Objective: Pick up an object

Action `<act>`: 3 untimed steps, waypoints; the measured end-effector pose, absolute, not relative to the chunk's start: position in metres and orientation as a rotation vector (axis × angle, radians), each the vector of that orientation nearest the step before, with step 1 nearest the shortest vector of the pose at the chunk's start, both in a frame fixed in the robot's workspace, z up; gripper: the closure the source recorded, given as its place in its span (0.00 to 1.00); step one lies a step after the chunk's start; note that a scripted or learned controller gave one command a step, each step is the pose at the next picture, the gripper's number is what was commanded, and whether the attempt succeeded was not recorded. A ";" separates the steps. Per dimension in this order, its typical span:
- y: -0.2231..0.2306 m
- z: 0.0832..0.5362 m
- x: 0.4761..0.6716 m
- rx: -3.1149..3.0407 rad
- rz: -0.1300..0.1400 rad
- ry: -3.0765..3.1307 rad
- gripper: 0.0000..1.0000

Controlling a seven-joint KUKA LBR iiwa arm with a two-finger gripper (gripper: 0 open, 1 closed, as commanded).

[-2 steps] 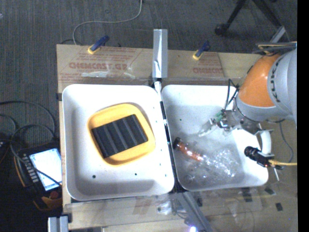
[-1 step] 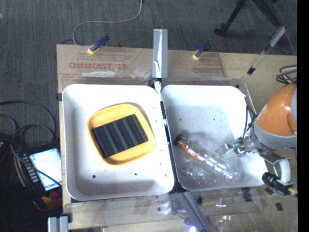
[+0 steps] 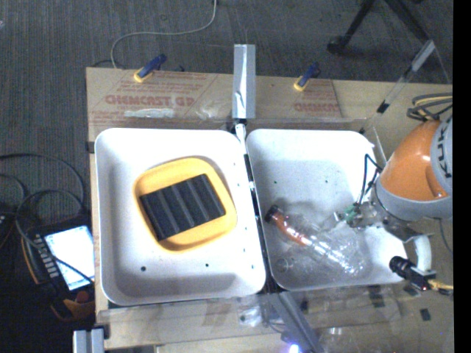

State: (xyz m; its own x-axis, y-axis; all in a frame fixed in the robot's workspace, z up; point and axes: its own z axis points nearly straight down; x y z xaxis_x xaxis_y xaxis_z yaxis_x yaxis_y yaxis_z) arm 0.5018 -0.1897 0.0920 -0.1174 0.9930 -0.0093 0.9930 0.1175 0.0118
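Arm (image 3: 419,171) reaching into right bin (image 3: 309,149) from right. Yellow tray (image 3: 185,203) sitting in left bin (image 3: 118,197). Clear bottle (image 3: 324,243) lying in right bin near gripper (image 3: 357,216); grip state impossible telling. Risk: slick, crushable bottle squirting or rolling aside under off-centre closing.

This looks like a robotics lab or workshop. A grey and orange robot arm (image 3: 421,176) reaches over a wooden counter (image 3: 158,98) carrying two white bins (image 3: 110,197), fixed with blue and yellow clamps (image 3: 149,67). Grey carpet (image 3: 51,43), loose cables (image 3: 158,31), an office chair base (image 3: 372,6) and a lit handheld control screen (image 3: 62,254) surround it.
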 end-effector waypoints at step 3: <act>-0.222 0.154 0.638 2.286 -0.005 2.151 0.00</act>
